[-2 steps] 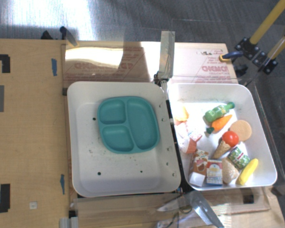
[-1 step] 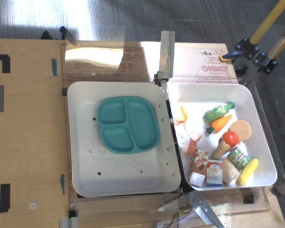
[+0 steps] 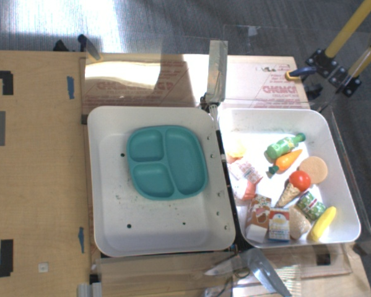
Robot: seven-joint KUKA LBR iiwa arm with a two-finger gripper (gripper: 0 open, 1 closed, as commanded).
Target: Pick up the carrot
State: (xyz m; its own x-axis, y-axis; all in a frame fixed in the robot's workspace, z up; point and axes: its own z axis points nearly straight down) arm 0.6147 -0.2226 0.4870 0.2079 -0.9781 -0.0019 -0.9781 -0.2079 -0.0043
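Note:
The carrot (image 3: 287,160) is a small orange toy with a green stub, lying slantwise in the upper middle of the right bin (image 3: 334,142). A green bottle-shaped toy (image 3: 283,146) lies just above it, nearly touching. A red tomato (image 3: 300,180) sits just below the carrot, and a tan round cookie (image 3: 314,168) lies to its right.
The left bin (image 3: 104,184) holds a teal divided plate (image 3: 166,161). Further toys crowd the right bin's lower half: a yellow banana (image 3: 322,222), small food boxes (image 3: 278,223), packets (image 3: 246,175) and a yellow piece (image 3: 236,149). A clear panel (image 3: 217,76) stands behind the bins.

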